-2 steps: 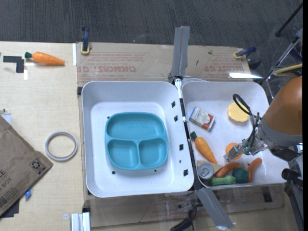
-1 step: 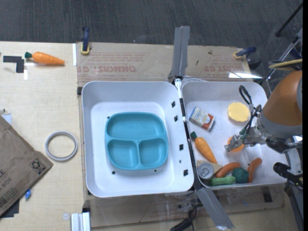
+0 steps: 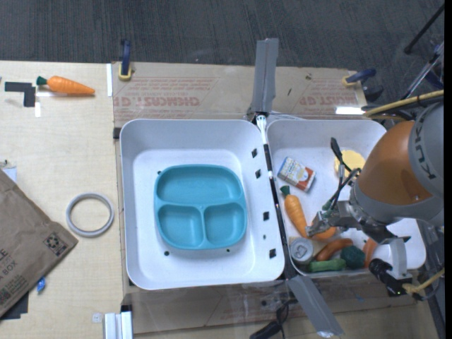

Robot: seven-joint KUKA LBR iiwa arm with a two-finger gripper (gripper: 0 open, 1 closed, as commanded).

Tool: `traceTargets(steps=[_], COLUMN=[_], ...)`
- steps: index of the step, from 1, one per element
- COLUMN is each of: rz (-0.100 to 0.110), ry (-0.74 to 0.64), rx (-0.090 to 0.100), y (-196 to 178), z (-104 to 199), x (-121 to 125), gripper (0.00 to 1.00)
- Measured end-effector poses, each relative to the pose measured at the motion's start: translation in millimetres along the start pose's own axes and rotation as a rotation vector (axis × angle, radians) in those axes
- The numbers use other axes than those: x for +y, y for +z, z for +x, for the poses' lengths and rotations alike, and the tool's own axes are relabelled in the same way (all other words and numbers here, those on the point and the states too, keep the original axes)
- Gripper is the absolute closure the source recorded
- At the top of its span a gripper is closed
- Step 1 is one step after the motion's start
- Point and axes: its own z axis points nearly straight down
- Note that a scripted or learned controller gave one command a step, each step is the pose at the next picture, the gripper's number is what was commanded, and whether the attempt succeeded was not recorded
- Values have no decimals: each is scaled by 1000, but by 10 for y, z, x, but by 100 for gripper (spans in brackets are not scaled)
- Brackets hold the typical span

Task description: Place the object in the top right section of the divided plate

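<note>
A blue divided plate (image 3: 200,207) lies in the left bin (image 3: 138,189), with one wide section at the far side and two smaller ones at the near side; nothing is on it. My gripper (image 3: 323,224) is low in the right bin (image 3: 311,134), just right of an orange carrot (image 3: 294,212) and above a pile of orange pieces (image 3: 337,247). The orange-banded wrist (image 3: 395,168) hides part of the bin behind it.
The right bin also holds a small white and red carton (image 3: 296,174), a yellow banana (image 3: 351,162), a silver can (image 3: 301,250) and a green vegetable (image 3: 328,265). On the bench to the left lie another carrot (image 3: 67,86), a grey ring (image 3: 90,213) and a cardboard box (image 3: 21,249).
</note>
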Motion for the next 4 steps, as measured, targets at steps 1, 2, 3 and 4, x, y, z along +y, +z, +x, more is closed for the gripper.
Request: traceTargets(steps=[1, 2, 3, 4], rz=[-1, 0, 3, 6], ry=[192, 455, 454, 452], rx=[-1, 0, -1, -2], y=[-1, 1, -81, -161], z=[-12, -40, -45, -49], x=[144, -2, -5, -9], gripper=[100, 100, 100, 100])
